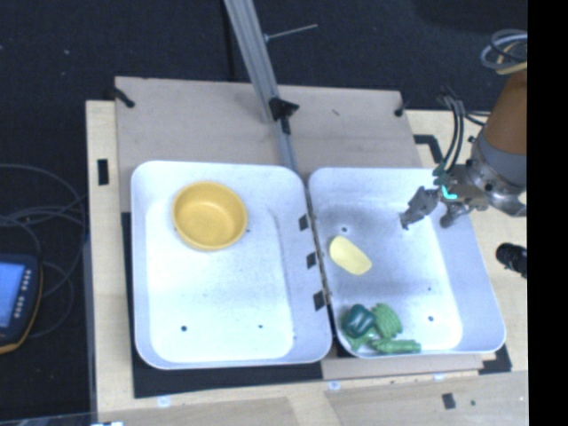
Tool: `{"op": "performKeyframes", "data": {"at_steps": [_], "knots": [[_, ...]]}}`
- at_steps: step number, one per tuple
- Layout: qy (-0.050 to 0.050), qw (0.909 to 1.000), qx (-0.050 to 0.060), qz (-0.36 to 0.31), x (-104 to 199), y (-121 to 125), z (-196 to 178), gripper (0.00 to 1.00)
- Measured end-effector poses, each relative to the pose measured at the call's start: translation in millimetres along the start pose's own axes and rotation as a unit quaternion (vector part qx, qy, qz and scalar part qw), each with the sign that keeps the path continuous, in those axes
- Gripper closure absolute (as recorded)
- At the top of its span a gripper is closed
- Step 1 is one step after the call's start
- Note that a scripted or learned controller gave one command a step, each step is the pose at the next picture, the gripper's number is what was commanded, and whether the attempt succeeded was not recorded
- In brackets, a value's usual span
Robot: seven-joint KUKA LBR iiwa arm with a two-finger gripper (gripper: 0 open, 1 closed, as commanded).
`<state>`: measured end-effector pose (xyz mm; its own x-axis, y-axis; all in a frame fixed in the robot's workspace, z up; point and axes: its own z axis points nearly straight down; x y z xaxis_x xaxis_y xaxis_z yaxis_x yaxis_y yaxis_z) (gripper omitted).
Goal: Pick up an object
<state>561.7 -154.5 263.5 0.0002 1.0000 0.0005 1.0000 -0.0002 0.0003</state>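
End effector (432, 209) open above right bin (461, 264) (speckled white), rounded yellow piece (350, 256) apart.

Grey arm (497, 162) w/ orange band, looped grey cables, dark jaws, possibly teal-lit wrist

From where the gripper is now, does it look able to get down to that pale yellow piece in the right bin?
Probably yes: the gripper hangs open over the right bin, and the pale yellow piece lies alone with nothing between.

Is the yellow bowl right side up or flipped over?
Right side up. The bowl sits in the left bin with its round rim and hollow inside facing the camera.
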Motion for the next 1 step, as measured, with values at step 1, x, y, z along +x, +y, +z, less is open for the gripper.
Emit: {"op": "performKeyframes", "data": {"at_steps": [1], "knots": [[0.000, 1.0000, 0.000, 0.000, 0.0, 0.0, 0.0, 0.00]]}}
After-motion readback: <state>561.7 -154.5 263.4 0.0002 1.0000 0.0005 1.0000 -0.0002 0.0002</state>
